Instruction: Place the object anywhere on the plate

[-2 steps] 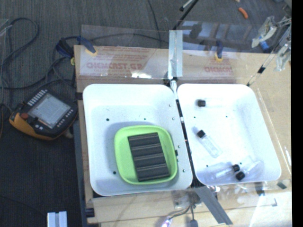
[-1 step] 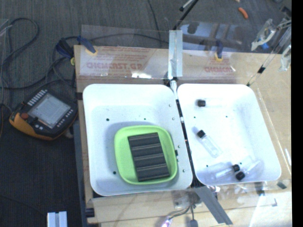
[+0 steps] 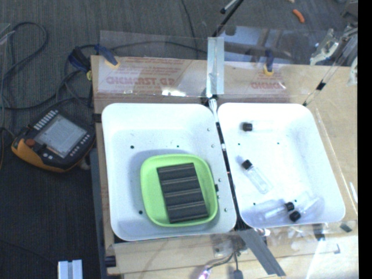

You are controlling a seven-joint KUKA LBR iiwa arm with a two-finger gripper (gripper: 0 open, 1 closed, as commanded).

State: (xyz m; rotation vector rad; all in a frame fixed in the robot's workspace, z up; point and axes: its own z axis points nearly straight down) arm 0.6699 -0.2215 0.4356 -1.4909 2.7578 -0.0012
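Where the left white bin (image 3: 116, 156) fills the middle left of the frame, a green plate (image 3: 150, 182) lies toward its lower part, square with rounded corners. On the plate rests a dark grey ribbed block (image 3: 182, 192), lying flat and roughly centred, its long side running up and down the frame with a slight tilt; green rim shows on all sides of it.

The right white bin (image 3: 314, 156) sits just beside the left one, and it holds clear vials with black caps: one vial (image 3: 248, 127) near the upper left corner, a second vial (image 3: 254, 175) lying slantwise near the middle, and a pair of vials (image 3: 290, 210) close together at the lower right.

At the far left of the frame, a handheld control pendant (image 3: 55, 141) lies on the dark floor
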